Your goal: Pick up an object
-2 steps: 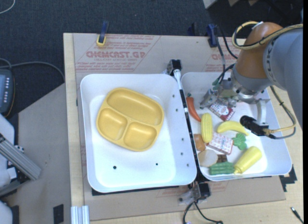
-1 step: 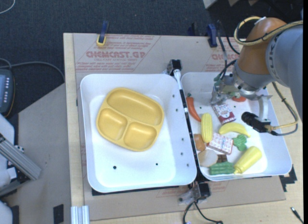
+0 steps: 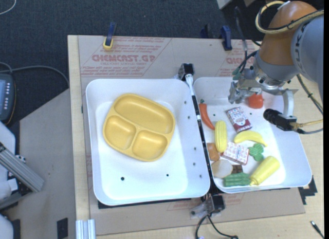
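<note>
My gripper [image 3: 239,95] hangs low over the back of the right bin [image 3: 303,155], under the orange wrist band. A small red-orange toy [image 3: 255,100] lies just to its right, touching or nearly touching the fingers. Several toy foods lie in front of it: a red chili [image 3: 205,115], a yellow corn cob [image 3: 220,135], a red-and-white packet [image 3: 238,118], a banana [image 3: 250,137], a second packet [image 3: 236,153], a green piece [image 3: 256,151], a yellow corn piece [image 3: 265,169] and a green pickle [image 3: 237,180].
The left bin [image 3: 97,130] holds a yellow three-compartment plate [image 3: 138,126]. A black clip [image 3: 186,71] sits where the two bins meet at the back, and another clip [image 3: 212,202] at the front. A black cable connector [image 3: 279,119] hangs by the arm over the right bin.
</note>
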`<state>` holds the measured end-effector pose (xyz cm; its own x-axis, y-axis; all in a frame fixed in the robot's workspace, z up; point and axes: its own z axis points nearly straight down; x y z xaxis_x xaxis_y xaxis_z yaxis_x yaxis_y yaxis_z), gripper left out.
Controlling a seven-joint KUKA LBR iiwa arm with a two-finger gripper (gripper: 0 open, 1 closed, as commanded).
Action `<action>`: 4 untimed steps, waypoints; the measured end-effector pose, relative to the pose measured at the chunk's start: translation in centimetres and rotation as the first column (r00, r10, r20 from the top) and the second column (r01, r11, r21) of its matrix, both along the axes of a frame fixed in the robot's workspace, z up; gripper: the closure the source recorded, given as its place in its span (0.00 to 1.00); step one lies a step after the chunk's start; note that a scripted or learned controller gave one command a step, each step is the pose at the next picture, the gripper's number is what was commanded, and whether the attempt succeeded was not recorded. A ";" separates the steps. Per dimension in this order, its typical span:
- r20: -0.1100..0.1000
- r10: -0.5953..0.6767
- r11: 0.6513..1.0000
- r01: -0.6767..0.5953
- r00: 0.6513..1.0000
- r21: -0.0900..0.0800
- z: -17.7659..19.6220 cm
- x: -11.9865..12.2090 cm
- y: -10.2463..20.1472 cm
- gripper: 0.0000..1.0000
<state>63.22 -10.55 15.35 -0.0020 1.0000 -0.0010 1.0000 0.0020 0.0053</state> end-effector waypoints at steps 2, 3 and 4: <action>-0.001 -0.001 1.000 0.001 1.000 0.000 7.2 0.8 -0.2 1.00; -0.008 0.003 1.000 -0.003 1.000 0.004 8.1 -1.8 4.8 1.00; -0.010 0.002 1.000 -0.002 1.000 0.003 6.1 -3.4 9.6 1.00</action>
<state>59.77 -0.93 21.46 -0.0039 1.0000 0.0017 1.0000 0.0039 -0.0045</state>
